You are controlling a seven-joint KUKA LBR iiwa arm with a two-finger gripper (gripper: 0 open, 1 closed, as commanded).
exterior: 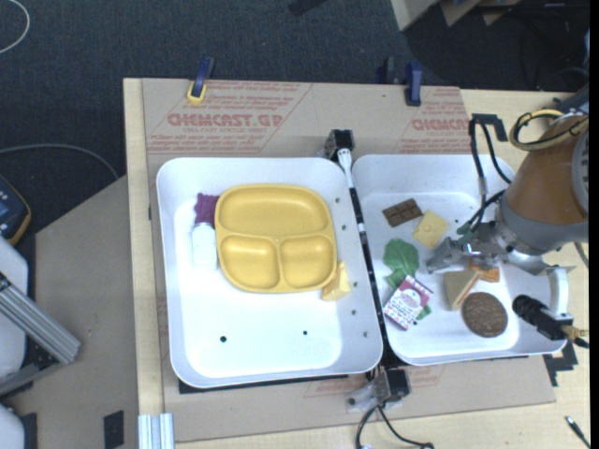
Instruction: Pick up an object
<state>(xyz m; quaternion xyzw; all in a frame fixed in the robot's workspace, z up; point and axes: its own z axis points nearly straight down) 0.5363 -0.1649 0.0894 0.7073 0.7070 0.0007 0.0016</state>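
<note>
Left bin (178, 251): yellow divided tray (276, 236) beside purple item (205, 206) and white item (203, 245). Right bin (412, 344): brown chocolate piece (402, 213), yellow cheese wedge (431, 228), green leaf (401, 255), pink packet (407, 303), tan wedge (458, 287), round brown cookie (485, 313). Gripper (451, 255) low over tan wedge, grip state impossible to tell. Best centred on one isolated piece before closing.

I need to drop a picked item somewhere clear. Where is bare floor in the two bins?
Left bin: a broad bare strip in front of the yellow tray. Right bin: crowded; small items cluster around the gripper, with some room along its far wall.
</note>
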